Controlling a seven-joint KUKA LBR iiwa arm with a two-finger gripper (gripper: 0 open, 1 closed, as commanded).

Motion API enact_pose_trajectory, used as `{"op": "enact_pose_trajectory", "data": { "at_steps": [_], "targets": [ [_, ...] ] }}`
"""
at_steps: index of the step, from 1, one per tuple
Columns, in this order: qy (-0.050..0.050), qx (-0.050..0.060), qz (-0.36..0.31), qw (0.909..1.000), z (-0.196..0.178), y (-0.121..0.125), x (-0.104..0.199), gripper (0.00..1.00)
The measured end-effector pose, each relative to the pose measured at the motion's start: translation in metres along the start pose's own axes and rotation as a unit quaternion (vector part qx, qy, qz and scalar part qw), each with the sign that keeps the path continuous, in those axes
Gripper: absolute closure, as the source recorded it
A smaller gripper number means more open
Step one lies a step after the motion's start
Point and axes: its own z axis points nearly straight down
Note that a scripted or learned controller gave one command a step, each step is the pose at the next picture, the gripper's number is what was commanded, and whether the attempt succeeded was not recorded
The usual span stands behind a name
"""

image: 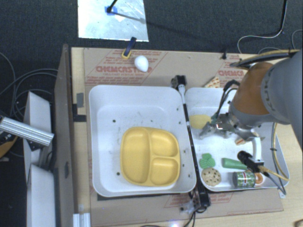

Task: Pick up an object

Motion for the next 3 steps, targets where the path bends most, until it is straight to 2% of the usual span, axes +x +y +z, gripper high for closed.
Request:
{"op": "enact_pose_trajectory", "data": {
  "at_steps": [1,2,3],
  "targets": [
    [-0.001,-0.006,-0.003,1.0000,-0.005,0.083,0.003,0.00],
    [-0.001,-0.003,0.001,1.0000,-0.005,0.095,-0.025,0.00],
    [0.000,0.002,0.001,1.0000,-0.009,0.017,-0.013,0.00]
  ]
}}
